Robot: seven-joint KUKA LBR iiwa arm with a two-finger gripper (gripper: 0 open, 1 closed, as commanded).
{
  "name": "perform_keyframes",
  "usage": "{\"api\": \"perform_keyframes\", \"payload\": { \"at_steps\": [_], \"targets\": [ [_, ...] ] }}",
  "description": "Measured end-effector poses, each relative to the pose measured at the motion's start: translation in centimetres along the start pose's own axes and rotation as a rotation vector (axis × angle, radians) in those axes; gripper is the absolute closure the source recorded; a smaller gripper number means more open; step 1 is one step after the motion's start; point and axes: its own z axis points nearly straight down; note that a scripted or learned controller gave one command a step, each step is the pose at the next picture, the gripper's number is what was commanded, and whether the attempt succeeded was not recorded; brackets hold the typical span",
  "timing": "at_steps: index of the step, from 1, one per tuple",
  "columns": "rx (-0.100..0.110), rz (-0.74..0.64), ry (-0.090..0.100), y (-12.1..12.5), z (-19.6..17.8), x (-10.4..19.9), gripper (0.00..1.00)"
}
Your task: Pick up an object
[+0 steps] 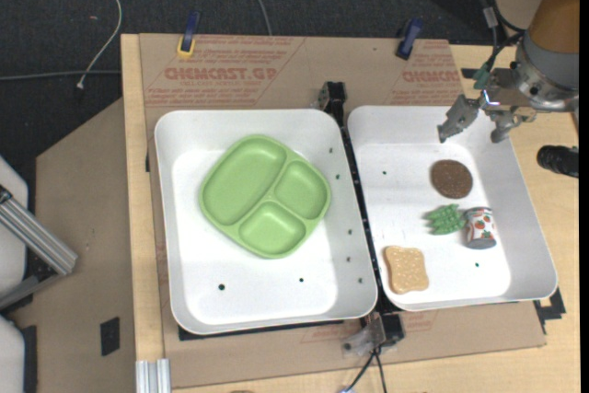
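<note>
Two shallow white plastic bins are seen side by side on a worktop [147, 198] covered with brown printed cardboard. The left white bin [184, 290] is occupied by a light green moulded plastic tray with three compartments [265, 195], which is laid near the bin's middle and turned at an angle to the bin's sides.

Four small things are gathered in the right white bin [515, 271]. A round dark brown disc, flat like a biscuit [451, 179], is placed nearest the bin's far end. Nearer the camera, a small green leafy plastic piece [444, 219] is found just beside a small can with a red, white and grey label [479, 228], which is tipped on its side; whether the two touch cannot be told. A tan slice of toy bread [406, 269] is set apart from them, near the bin's front left corner.

The grey hand [479, 124] is held above the far part of the right bin, beyond the brown disc and well clear of it. Its two fingers [456, 121] are spread apart, and nothing is seen between them. The grey arm with its orange band [555, 18] is extended in from the right.

Two blue clamps [190, 29] are fixed at the cardboard's far edge.
</note>
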Motion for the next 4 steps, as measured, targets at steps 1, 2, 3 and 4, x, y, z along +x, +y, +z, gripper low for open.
{"api": "perform_keyframes", "payload": {
  "at_steps": [1,2,3,4],
  "targets": [
    [-0.013,-0.003,-0.002,0.2,-0.7,0.0,0.00],
    [-0.012,-0.002,-0.002,0.1,5.1,-0.4,0.00],
    [-0.008,-0.003,0.000,0.0,10.4,0.6,0.00],
    [-0.008,-0.002,-0.001,0.3,15.7,-0.3,0.00]
  ]
}}
